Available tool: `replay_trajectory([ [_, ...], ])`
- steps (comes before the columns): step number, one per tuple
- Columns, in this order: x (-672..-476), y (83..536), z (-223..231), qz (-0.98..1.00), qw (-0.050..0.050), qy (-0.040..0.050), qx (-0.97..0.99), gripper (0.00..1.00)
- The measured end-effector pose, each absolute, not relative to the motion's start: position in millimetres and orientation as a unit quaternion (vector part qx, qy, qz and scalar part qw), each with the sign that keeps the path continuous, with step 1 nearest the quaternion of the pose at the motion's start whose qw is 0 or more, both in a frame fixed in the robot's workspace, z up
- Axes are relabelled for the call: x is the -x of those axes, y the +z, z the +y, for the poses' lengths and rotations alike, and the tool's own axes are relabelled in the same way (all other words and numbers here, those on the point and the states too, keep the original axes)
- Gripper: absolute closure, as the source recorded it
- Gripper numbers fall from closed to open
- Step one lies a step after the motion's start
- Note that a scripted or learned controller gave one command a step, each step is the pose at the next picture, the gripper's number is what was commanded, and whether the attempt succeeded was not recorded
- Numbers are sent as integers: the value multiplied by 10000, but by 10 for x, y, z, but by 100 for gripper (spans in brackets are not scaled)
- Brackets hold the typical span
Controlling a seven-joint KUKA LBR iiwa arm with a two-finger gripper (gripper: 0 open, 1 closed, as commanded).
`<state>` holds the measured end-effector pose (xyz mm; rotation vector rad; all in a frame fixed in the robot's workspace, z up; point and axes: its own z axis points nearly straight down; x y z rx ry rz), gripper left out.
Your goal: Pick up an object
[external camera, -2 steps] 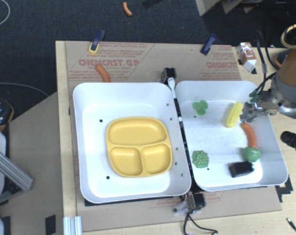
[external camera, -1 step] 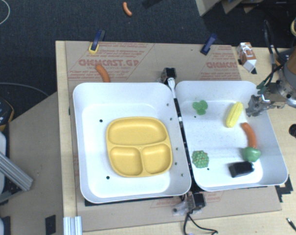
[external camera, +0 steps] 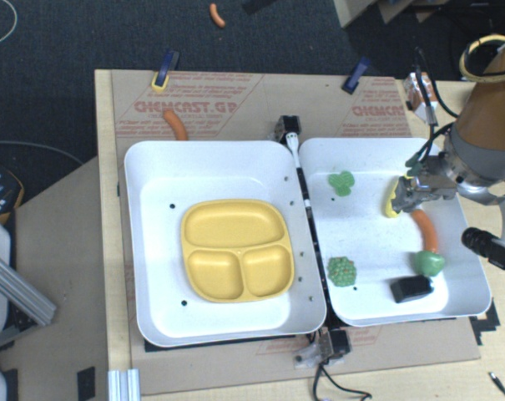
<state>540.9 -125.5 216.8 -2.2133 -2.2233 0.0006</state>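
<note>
The bench point(external camera: 110, 224) carried two shallow white bins side by side on its brown board. The left bin point(external camera: 152, 174) held a yellow divided plate point(external camera: 235, 249) with three compartments, lying flat near the bin's middle. The right bin point(external camera: 369, 161) held the loose things: a small green broccoli piece point(external camera: 342, 182) toward the bin's far left corner, a rounder green knobbly piece point(external camera: 342, 271) near its near left edge, a black block point(external camera: 411, 288) close to the near right corner, and an orange carrot with a green top point(external camera: 427, 241) running along the right side, its green end just beside the black block. A small yellow object point(external camera: 391, 205) lay at the carrot's far end, right under the tool. The grey arm point(external camera: 486, 132) reached in over the bin's right edge, and its gripper point(external camera: 409, 192) sat low over the yellow object, at or just above the bin floor. Whether it was open, closed or gripping anything could not be told from this angle, nor whether it touched the yellow object. On the board beyond the left bin's far edge lay an orange sausage-shaped piece point(external camera: 176, 124), and another small orange piece point(external camera: 217, 14) lay on the dark floor past the bench.
</note>
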Motion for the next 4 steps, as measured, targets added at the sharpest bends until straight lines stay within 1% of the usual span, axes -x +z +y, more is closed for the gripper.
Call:
replay_trajectory([
  [2, -5104, 2357, -302, -7091, 21, -3, 7051, 100],
  [3, -5002, 2364, 251, -7096, 23, 1, 7046, 100],
  [4, -4832, 2233, 318, -7074, 21, 14, 7068, 100],
])
